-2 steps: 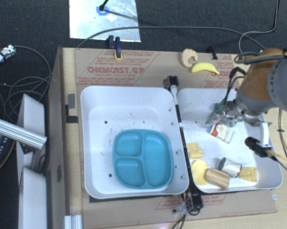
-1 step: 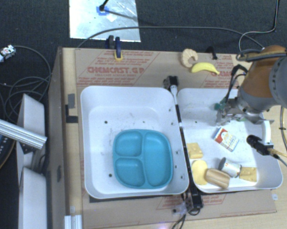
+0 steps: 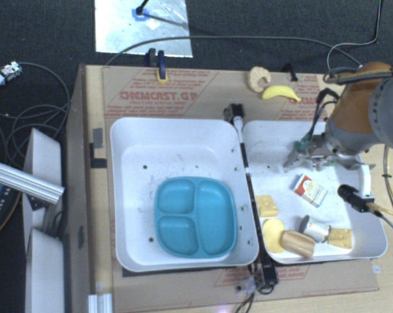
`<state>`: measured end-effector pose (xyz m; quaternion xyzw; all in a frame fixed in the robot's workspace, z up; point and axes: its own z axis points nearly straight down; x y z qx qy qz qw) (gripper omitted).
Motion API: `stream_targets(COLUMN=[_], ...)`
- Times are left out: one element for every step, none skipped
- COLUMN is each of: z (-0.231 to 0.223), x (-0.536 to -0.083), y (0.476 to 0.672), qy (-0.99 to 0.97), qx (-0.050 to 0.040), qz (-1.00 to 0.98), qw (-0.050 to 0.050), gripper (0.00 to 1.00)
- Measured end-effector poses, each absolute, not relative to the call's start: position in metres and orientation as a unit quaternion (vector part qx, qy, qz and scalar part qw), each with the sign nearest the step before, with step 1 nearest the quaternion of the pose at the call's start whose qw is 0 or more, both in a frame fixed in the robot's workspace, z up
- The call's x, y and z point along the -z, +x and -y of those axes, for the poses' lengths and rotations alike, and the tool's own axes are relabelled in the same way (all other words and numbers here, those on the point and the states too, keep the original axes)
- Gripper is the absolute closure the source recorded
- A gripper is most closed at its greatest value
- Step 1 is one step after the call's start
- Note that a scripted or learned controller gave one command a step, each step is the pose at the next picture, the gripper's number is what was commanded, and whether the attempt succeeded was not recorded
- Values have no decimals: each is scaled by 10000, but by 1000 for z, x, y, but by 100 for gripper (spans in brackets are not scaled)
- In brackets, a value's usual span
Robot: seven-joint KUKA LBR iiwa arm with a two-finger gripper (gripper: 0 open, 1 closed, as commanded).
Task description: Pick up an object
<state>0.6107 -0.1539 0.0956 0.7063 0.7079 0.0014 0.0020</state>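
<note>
Objects for picking lie scattered in the right-hand white bin [image 3: 379, 243], and my claw [image 3: 301, 152] hangs over that bin's upper part, at about ten o'clock from the small red-and-white carton [image 3: 310, 190]. Whether my claw is parted or closed I cannot tell, and I see nothing held in it. My grey arm with its orange band [image 3: 353, 106] comes in from three o'clock, above the bin's far right corner.

At five o'clock from my claw lies the red-and-white carton, tilted. Further down, toward six o'clock, a pale yellow square block [image 3: 267, 206] lies near the bin's left wall, and below it a round yellow disc [image 3: 270, 229] touches a tan wooden cylinder [image 3: 296, 242]. Just beside that, a small silver can [image 3: 315, 229] lies on its side, with a yellow cheese-like wedge [image 3: 341, 238] at its three o'clock.

Over at nine o'clock, the left-hand white bin [image 3: 134, 142] holds a blue divided plastic plate [image 3: 195, 216]. At twelve o'clock, outside the bins on the board, lie a yellow banana [image 3: 280, 93] and a beige ring-shaped piece [image 3: 258, 78].
</note>
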Motion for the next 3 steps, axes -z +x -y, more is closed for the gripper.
stream_targets(z=[176,176,203], x=[-84,-95,-174], y=[567,568,648], qy=[7069,7065,7056], qx=[2,-9,-14], qz=[-7073,-7077,-7086], qw=[4,14,32], gripper=[0,100,100])
